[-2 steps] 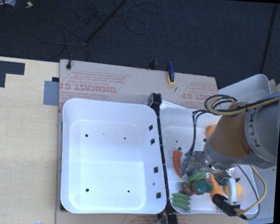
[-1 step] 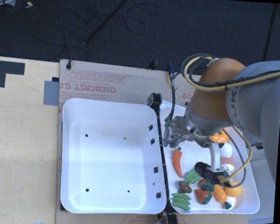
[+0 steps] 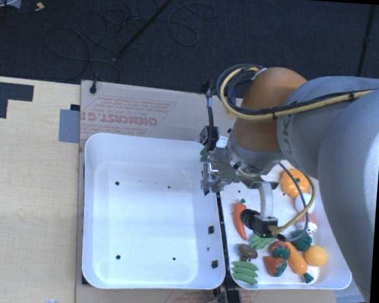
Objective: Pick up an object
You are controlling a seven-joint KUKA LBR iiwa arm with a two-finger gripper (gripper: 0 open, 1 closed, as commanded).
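Hand — at left bin rim

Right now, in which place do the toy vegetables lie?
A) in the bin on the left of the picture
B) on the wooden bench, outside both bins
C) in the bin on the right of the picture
C: the carrot, the green pea pod and the other toy pieces around them all lie inside the right-hand bin.
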